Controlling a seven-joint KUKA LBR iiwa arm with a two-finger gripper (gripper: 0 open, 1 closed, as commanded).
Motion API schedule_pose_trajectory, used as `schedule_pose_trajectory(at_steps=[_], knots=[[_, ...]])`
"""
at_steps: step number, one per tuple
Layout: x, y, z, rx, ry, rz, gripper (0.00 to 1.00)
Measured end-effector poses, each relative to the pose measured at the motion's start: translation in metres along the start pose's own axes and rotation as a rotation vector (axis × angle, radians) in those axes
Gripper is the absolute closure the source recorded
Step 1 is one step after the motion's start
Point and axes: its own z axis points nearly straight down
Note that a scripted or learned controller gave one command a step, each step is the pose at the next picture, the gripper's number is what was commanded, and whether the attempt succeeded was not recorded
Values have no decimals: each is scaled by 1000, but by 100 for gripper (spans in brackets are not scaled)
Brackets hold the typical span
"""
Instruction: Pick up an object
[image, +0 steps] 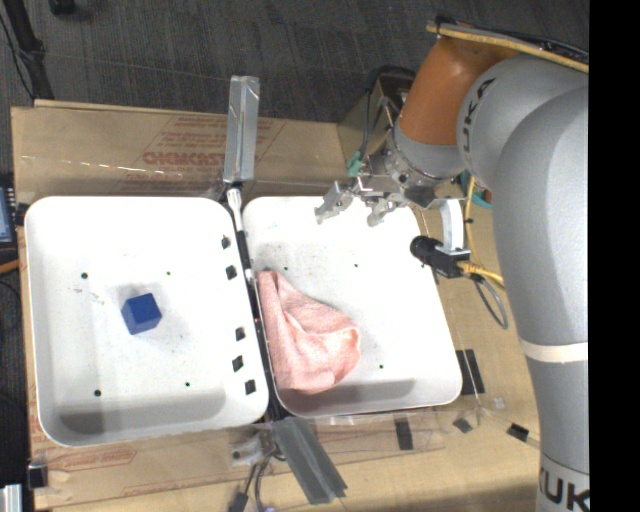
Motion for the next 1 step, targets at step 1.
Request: schedule_pose_trajectory(at_steps=[1], knots=[[14,-88,101,1,0,-51,0]])
